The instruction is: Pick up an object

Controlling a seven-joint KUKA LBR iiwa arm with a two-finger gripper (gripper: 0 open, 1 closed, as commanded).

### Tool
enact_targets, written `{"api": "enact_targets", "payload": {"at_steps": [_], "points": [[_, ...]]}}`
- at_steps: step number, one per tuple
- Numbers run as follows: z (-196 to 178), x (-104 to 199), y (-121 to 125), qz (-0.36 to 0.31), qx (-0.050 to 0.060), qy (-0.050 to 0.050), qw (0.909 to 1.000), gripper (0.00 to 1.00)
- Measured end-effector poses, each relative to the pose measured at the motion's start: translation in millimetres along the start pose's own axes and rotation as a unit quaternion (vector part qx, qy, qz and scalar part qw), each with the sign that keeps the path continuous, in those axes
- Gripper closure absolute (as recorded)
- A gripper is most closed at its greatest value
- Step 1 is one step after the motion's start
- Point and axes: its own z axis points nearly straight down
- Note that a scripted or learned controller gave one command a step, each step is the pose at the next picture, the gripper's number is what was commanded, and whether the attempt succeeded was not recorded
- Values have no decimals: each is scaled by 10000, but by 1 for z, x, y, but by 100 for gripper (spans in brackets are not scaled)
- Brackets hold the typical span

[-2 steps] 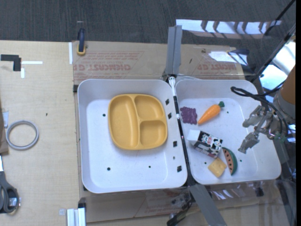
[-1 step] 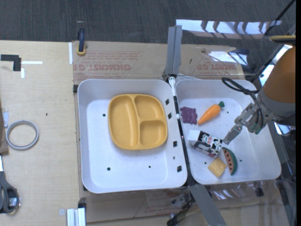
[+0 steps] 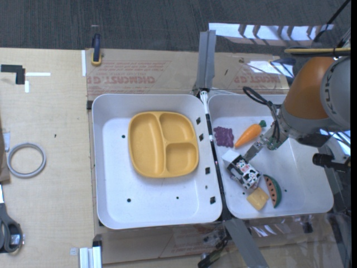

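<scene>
Jaws (image 3: 244,158): low in right bin (image 3: 312,197), at black-and-white cow-print carton (image 3: 243,170); grip state cannot tell. Carton: near bin's left wall. Orange carrot (image 3: 247,135), purple piece (image 3: 223,135): toward far-left corner. Watermelon slice (image 3: 273,189), yellow wedge (image 3: 257,199): near front edge. Left bin (image 3: 111,205): yellow divided plate (image 3: 163,144).

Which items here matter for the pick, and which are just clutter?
Job:
tool
cow-patterned carton
carrot
purple grapes
watermelon slice
cheese wedge

Lying about:
yellow divided plate
tape roll
clamp
</scene>
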Motion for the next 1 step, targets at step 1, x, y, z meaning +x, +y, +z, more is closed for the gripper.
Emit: {"api": "enact_targets", "payload": {"at_steps": [1], "points": [[-1,11,41,1423,2,-4,9898,0]]}}
